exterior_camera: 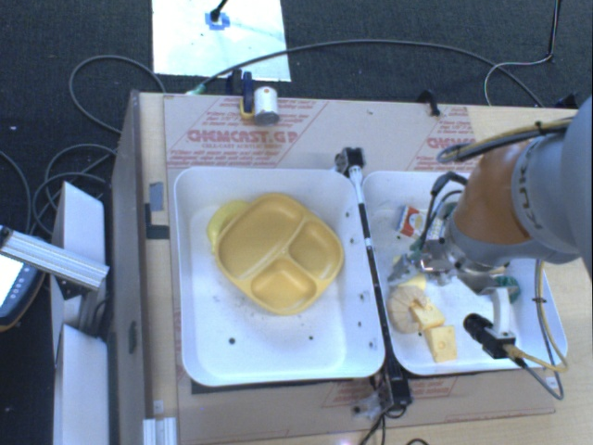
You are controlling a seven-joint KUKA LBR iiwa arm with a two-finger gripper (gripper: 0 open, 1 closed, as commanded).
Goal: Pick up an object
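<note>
Arm point(519, 202) in from right, grey wrist and orange band covering far half of right bin point(547, 318). Gripper point(428, 265) low in that bin, too small and cluttered to read; spread or pressed together, cannot tell. Red-and-white packet point(412, 219) peeks out at wrist's left edge, partly hidden. Pale round piece point(404, 306) and two yellow cheese-like wedges point(435, 330) lie near-left of gripper, matte, blocky. Left bin point(195, 248): glossy yellow three-compartment plastic tray point(278, 253), tilted.

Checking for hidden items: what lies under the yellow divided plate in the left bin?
A paler yellow piece pokes out from beneath the plate at its upper left; the rest is covered.
</note>
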